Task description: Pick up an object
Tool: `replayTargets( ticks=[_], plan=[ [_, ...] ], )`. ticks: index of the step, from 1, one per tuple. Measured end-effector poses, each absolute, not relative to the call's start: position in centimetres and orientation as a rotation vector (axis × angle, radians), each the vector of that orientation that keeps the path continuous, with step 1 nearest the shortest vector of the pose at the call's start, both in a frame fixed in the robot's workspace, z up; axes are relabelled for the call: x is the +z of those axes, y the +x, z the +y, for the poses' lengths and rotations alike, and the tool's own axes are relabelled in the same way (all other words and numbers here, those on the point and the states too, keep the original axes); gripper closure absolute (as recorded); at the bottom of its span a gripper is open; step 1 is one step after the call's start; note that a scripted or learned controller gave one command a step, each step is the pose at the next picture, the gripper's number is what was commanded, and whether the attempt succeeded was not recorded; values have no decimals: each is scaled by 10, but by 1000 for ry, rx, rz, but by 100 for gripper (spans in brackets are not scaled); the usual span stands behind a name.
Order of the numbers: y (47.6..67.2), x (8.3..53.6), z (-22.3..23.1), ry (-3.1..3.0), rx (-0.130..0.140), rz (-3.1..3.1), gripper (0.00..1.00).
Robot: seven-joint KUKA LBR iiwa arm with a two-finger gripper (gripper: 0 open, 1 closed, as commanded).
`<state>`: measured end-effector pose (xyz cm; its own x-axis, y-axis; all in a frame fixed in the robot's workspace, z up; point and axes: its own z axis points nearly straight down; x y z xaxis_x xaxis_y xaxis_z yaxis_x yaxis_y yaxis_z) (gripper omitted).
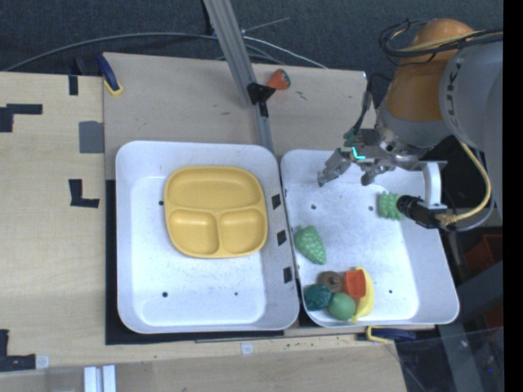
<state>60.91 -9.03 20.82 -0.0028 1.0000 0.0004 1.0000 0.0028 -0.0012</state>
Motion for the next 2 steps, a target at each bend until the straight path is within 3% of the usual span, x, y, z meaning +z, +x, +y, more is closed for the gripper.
replayTargets(
  ticks=[2],
  plan=[
    [613, 93, -93, -2216, 9, -2220, 0]
  ],
)
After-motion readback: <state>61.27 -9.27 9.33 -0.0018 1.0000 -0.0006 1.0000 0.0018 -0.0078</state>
